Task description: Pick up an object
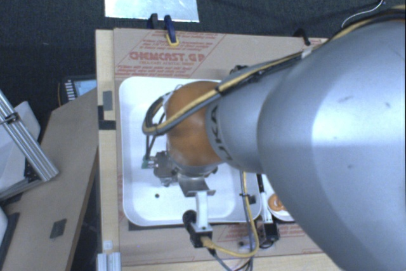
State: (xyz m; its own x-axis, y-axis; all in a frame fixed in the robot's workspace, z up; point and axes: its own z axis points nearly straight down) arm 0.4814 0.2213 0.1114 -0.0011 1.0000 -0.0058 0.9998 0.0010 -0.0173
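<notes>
Trouble looks likely from blind reaching: the arm (304, 130) hangs low over the left bin (130, 136), hiding any object beneath. An orange item (275, 203) peeks beside it. Tool's grip I cannot tell.

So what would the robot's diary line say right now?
arm: low over left bin | gripper: hidden under wrist | object held: cannot tell
</notes>
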